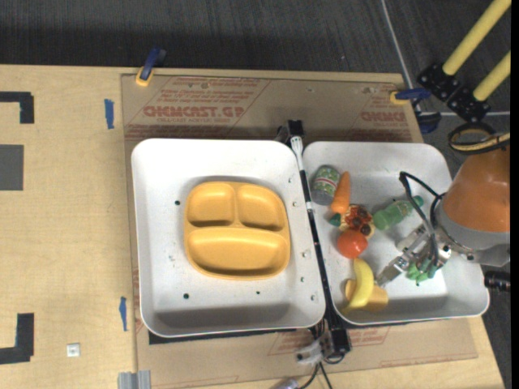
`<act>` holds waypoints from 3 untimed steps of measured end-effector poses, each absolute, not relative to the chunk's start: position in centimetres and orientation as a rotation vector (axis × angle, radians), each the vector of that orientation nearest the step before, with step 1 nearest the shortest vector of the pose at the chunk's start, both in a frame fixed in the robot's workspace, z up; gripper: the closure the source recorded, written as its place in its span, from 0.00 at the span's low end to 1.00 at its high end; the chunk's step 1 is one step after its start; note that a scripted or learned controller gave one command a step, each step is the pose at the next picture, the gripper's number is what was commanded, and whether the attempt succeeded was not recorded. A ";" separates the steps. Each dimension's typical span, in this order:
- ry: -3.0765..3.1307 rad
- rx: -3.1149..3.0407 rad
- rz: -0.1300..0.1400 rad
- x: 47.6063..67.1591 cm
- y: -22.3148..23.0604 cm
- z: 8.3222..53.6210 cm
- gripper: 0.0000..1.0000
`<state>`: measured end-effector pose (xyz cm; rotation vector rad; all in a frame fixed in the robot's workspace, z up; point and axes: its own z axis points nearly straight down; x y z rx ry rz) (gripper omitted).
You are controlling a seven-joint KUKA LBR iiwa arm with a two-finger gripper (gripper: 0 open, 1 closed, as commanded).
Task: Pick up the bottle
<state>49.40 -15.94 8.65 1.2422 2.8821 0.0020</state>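
2 white bins sit side by side on the bench. Left bin (154, 241) holds 1 yellow tray (237, 228) w/ 3 compartments, lying roughly centre. Right bin (462, 298) holds several small items: a green can (326, 181) near its top-left corner, an orange carrot (340, 194) touching the can's right side, a red tomato (351, 243) below that w/ a small dark-and-red cluster (358, 218) just above it, a yellow banana (362, 286) near the front wall, and the green bottle (395, 214).

Bottle lies on its side approx mid-bin, right of the carrot; long axis runs lower-left to upper-right, but which end is the cap can't be told.

Gripper (413, 259) is down in the right bin, just below-right of the bottle, beside a bright green scrap (423, 274). Can't tell how wide it's spread; nothing visibly between its tips.
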 end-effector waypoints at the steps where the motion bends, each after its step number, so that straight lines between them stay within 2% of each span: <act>1: 2.522 1.867 0.004 48.1 -15.6 8.6 0.00; 2: 2.832 1.358 0.000 48.0 -17.3 8.6 0.00; 3: 2.820 1.354 0.001 48.3 -17.3 9.8 1.00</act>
